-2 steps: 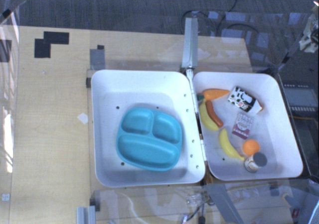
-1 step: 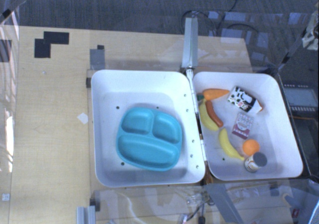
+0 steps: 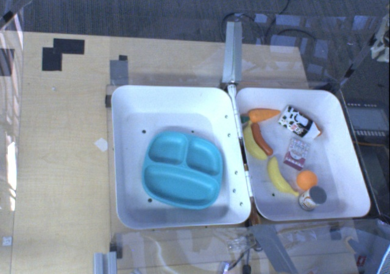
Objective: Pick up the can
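Note:
The can [image 3: 310,198] is small and silvery and stands at the near edge of the right bin [image 3: 343,145]. An orange ball [image 3: 306,179] touches it from behind. A yellow banana [image 3: 279,176] lies just to its left.
The right bin also holds a second banana [image 3: 253,143], a carrot [image 3: 264,114], a sausage-like piece [image 3: 262,138], a black-and-white carton [image 3: 297,122] and a pink packet [image 3: 297,153]. A blue divided plate [image 3: 183,169] lies in the left bin [image 3: 128,145].

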Robot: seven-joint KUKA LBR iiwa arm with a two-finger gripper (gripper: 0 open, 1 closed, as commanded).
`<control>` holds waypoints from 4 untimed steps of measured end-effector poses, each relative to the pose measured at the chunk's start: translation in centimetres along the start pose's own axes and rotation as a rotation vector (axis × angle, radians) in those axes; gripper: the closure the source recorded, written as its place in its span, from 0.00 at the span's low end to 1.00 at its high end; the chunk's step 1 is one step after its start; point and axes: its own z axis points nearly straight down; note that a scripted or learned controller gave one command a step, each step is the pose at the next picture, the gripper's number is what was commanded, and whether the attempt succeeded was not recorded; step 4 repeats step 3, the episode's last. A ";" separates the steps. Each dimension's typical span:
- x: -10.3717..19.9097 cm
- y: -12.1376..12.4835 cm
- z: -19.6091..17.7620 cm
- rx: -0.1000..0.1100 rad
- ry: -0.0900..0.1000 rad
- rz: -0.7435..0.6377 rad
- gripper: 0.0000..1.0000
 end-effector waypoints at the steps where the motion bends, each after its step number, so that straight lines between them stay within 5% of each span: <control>1: 0.3 0.4 -1.7 0.000 0.001 0.131 1.00; 4: 0.6 0.3 -1.6 0.000 -0.001 -0.010 1.00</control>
